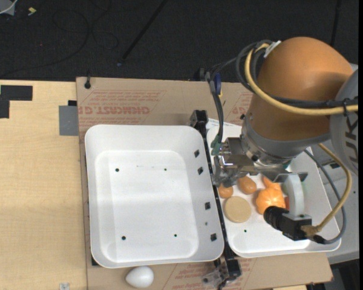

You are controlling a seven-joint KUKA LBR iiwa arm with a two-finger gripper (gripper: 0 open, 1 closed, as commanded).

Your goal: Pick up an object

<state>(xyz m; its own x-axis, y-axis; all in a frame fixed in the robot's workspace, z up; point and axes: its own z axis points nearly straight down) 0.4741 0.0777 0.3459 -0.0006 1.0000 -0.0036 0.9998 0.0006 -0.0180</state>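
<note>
You are at the reach-in step — the gripper (233,169), grasp state untellable, hangs at centre-right over small round orange objects (248,185) in the right-hand white bin (327,189) — next, seat squarely on one.

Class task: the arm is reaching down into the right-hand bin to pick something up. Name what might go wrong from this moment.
1. The orange pieces and the tan disc lie close together in the right bin, so the gripper may nudge neighbours or grab none.
2. The white egg lies outside the bins, likely beyond easy reach.
</note>
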